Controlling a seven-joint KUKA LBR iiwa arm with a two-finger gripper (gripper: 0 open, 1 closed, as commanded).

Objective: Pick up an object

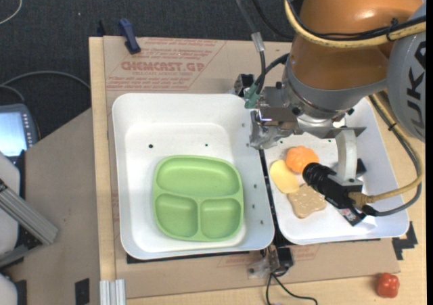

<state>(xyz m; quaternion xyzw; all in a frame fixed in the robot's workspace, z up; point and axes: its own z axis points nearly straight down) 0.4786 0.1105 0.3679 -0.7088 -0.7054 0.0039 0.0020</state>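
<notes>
The arm [352, 40] hangs over the right bin [389, 161], hiding its fingers, so I cannot tell their state; it should descend squarely on the orange ball [300, 157] beside the yellow piece [283, 176]

Legible text, my view: red print "CHEMCAST GP" on the brown cardboard sheet [169, 60] under my bins, w/ smaller red lines above and below, too fine to read. White letters "UK" on my grey arm housing [414, 87], partly cut off.
</notes>
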